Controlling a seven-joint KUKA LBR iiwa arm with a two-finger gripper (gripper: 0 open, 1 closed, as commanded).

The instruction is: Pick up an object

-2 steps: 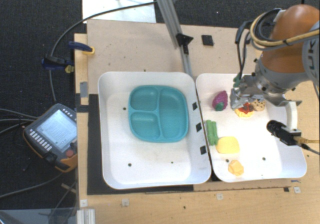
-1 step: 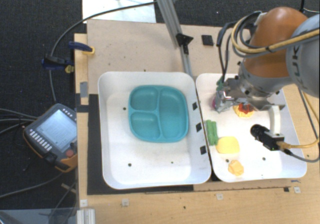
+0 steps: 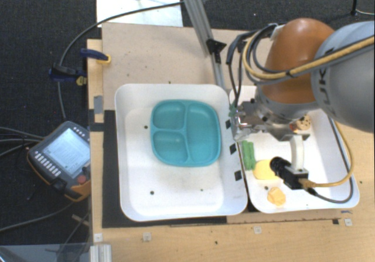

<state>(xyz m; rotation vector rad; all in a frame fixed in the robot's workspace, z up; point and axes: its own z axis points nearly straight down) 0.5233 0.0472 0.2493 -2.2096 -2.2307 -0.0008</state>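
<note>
Seemingly nothing is lifted yet: my end effector [image 3: 241, 128] hangs near the green rectangular block [image 3: 248, 155] at the shallow white bin's [image 3: 330, 150] left edge; its opening I cannot tell.

- A divided plate [image 3: 186, 133] lies in the left bin [image 3: 126, 155].
- In the right bin [image 3: 329, 138]: a block [image 3: 248, 155] by the left wall, a round piece [image 3: 263, 169] beside it, perhaps a toy [image 3: 276, 197] in front.

We read the teal plate [image 3: 186, 133] as smooth, satin plastic; the white bins [image 3: 121, 138] as smooth, faintly glossy plastic; the counter [image 3: 152, 55] as matt, bare fibreboard; the arm's orange band [image 3: 296, 50] as a glossy, polished shell.
</note>
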